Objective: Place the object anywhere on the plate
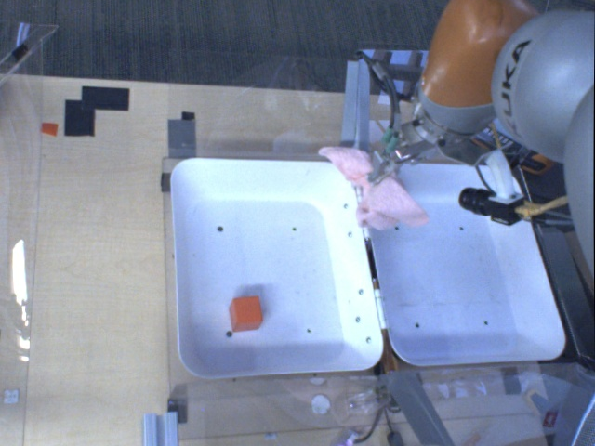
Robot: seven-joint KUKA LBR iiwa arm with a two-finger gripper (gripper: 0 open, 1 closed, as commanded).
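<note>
We see the pincer (384, 163) clamped on a pink cloth (376, 191) over the bins' shared rim; orange cube (246, 313) in left bin (279, 240).

My bench (93, 249) is pale wood with black patches (93, 108) and a small orange mark (49, 129) near ten o'clock. Dark grey carpet (232, 26) runs across twelve o'clock beyond it.
</note>
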